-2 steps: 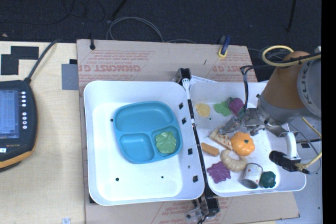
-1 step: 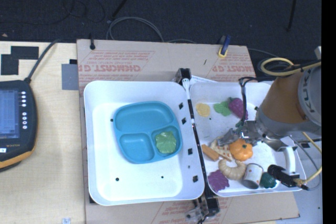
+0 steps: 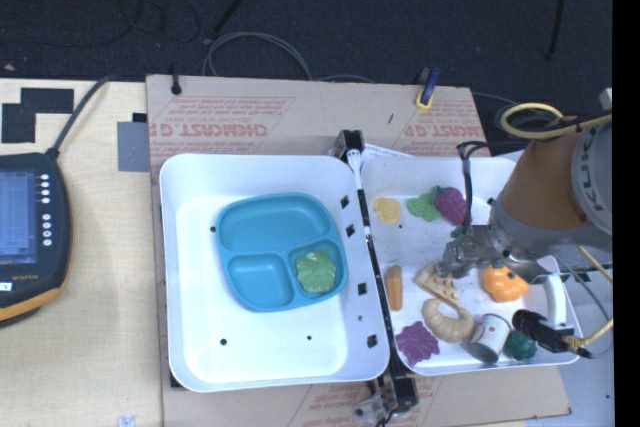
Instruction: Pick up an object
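hand (image 3: pixel 458 255) low in right white bin (image 3: pixel 400 170), over tan pizza-slice toy (image 3: pixel 438 283) | finger state: cannot tell | toys crowd the right bin, so any is a candidate | left bin: blue divided plastic tray (image 3: pixel 275 250) holds green lettuce toy (image 3: pixel 317 270) apart

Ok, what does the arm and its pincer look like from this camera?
The arm is grey with a broad orange band above the wrist. It narrows to a small dark metal pincer. A yellow cable loop and thin dark cables sit near it.
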You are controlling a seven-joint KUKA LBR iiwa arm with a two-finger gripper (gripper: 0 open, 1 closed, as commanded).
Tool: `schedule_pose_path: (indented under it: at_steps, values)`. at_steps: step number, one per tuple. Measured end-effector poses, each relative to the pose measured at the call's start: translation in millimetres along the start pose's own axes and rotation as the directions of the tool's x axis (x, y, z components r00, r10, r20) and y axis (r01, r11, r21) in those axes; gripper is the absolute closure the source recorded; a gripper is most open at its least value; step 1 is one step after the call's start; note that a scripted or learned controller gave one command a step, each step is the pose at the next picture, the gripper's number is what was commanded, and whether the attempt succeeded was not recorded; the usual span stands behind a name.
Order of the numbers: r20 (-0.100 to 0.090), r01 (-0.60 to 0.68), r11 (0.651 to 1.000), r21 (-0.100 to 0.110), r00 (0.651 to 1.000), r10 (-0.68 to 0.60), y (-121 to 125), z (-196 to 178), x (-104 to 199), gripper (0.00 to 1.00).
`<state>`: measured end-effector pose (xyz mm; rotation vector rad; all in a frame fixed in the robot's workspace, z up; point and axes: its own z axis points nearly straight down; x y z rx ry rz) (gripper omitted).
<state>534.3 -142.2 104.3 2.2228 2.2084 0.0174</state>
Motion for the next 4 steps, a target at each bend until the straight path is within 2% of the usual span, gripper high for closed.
schedule_pose_path:
  at_steps: [1,2,3,4]
  values:
    - [0.001,-0.001,1.000,0.002,1.000,0.001,-0.7,1.1,-0.5,0.00]
    - [0.002,0.012,1.000,0.010,1.000,-0.012,54.1,17.0,65.7,0.00]
    - [0.001,0.005,1.000,0.019,1.000,-0.005,50.5,7.8,61.7,1.00]
    - [0.000,0.010,1.000,0.009,1.000,-0.010,40.2,-111.7,105.4,1.00]
